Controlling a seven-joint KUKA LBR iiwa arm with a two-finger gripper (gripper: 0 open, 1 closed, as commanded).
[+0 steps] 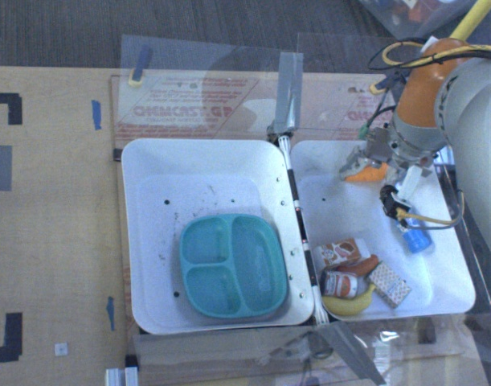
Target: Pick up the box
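The arm's gripper (366,166) hovers at the far end of the right bin (325,179), beside an orange object (366,175); whether it is wide or narrow cannot be told. The box (342,252) lies well apart at the near end, touching a can (342,284), a banana (347,302) and a patterned packet (389,284). Likely light, stiff cardboard, best pinched across its short sides. The left bin (149,167) holds 1 teal divided tray (231,266)
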